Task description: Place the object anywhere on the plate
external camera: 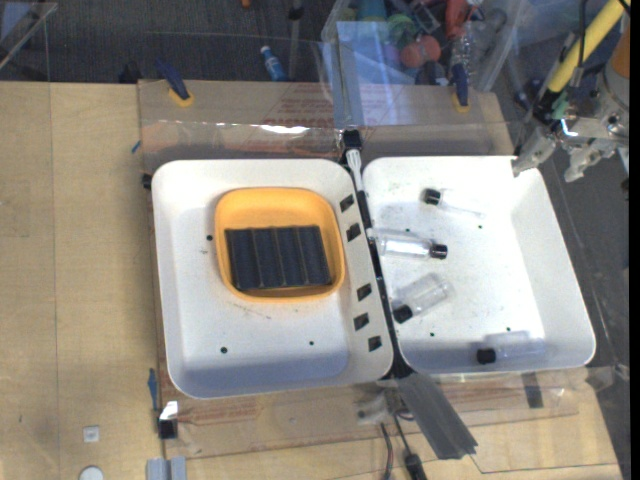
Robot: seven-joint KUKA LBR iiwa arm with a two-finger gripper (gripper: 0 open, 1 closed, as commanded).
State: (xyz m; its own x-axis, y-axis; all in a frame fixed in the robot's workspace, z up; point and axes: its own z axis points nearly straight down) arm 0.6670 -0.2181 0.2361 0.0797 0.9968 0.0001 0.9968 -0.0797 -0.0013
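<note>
An orange plate [232, 218] lies in the left bin [180, 348]. A dark ridged rectangular block [278, 258] rests flat on the plate, a little toward its front. Several clear vials with black caps lie in the right bin [550, 268]: one at the back [447, 201], one near the divider [408, 245], one below it [421, 295], and one by the front rim [510, 348]. My gripper [556, 151] hangs at the upper right, just beyond the right bin's back right corner, far from the plate and with nothing visible in it.
A clear plastic box of colourful toys [420, 28] stands behind the bins. A black divider with clips [362, 268] runs between the two bins. Wooden bench surface [70, 268] stretches to the left.
</note>
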